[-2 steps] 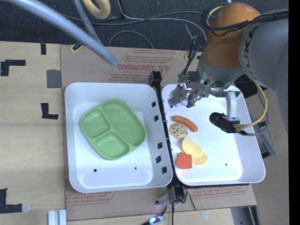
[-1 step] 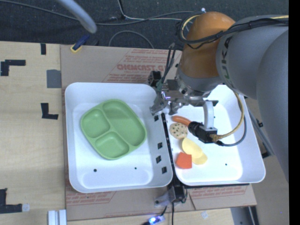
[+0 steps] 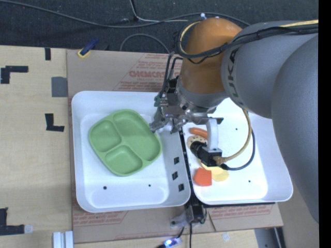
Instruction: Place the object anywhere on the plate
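Item: my gripper (image 3: 166,119) — hung over the seam between the two bins, just beside the right edge of the green plate (image 3: 125,141). Whether it gripped anything, I could not tell; the wrist hid it.
Item: likely objects — an orange block (image 3: 202,177) touching a yellow piece (image 3: 220,175), and an orange-and-white piece (image 3: 197,133), all in the right bin (image 3: 258,190).
Step, as I judged: secure one piece, lift clear of the divider, release low over a plate compartment.
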You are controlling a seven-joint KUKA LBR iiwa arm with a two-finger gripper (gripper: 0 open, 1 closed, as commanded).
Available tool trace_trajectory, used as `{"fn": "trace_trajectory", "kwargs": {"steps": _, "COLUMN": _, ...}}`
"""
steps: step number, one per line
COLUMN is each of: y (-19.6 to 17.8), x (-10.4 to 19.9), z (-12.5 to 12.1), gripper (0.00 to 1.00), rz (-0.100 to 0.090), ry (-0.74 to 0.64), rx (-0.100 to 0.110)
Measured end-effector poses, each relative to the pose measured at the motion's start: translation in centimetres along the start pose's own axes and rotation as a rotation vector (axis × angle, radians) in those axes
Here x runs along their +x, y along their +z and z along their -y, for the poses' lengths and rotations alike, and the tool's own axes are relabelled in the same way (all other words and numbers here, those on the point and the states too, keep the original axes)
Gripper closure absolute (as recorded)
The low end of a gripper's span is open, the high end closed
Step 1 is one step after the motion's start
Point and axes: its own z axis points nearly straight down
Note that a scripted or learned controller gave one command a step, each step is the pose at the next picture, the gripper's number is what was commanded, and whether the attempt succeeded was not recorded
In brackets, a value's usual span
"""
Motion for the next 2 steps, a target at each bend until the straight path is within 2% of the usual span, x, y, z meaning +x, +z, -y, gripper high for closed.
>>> {"fn": "trace_trajectory", "kwargs": {"steps": 1, "y": 0.98, "x": 5.11, "z": 3.26, "gripper": 1.0, "rz": 0.001, "ry": 0.0, "rx": 0.002}}
{"fn": "trace_trajectory", "kwargs": {"steps": 2, "y": 0.92, "x": 4.8, "z": 3.1, "gripper": 0.0, "rz": 0.002, "ry": 0.004, "rx": -0.001}}
